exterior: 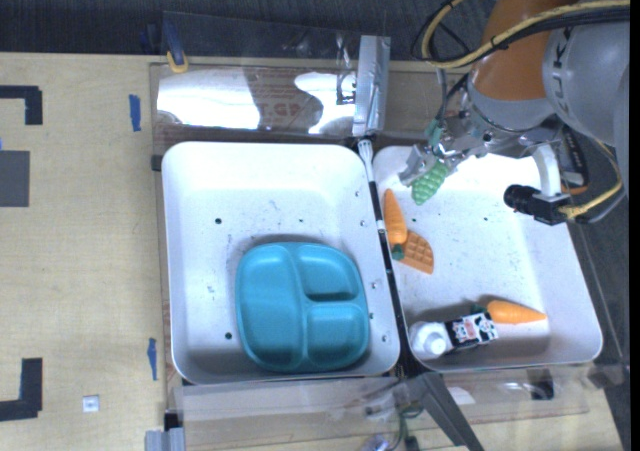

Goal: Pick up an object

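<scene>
Gripper [432, 161] sits upper right of the frame, over the right bin [560, 284] — closed on a green corn cob [431, 180], lifted. Blue tray [300, 307] in the left bin [200, 199].

I am seeing two bins [200, 199], one blue tray [300, 307], two carrots [515, 313], one waffle piece [418, 254], one bottle [455, 334] and one green item [430, 181].
</scene>
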You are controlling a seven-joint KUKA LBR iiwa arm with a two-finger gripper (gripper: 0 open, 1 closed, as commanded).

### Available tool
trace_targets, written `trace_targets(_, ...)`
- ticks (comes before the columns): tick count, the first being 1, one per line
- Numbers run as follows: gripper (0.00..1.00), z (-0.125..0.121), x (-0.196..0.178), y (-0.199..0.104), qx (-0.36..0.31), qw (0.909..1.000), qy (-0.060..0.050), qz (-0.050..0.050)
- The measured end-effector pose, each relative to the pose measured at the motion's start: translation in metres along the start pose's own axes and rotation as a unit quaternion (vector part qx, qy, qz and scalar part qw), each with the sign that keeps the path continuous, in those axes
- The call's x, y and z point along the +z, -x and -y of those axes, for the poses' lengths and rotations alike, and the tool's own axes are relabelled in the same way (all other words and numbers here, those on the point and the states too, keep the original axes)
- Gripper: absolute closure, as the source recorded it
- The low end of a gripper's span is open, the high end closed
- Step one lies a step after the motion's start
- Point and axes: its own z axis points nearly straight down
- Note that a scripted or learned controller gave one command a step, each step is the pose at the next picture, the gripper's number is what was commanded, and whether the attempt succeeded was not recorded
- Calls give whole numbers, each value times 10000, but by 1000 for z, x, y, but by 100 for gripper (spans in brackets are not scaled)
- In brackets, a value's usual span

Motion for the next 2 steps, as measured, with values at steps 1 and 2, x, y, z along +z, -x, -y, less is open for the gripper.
trace_targets(1,100,-27,-112,3,-198,9998,11,11)
trace_targets(2,100,46,-65,-54,-477,9989,-43,-9)
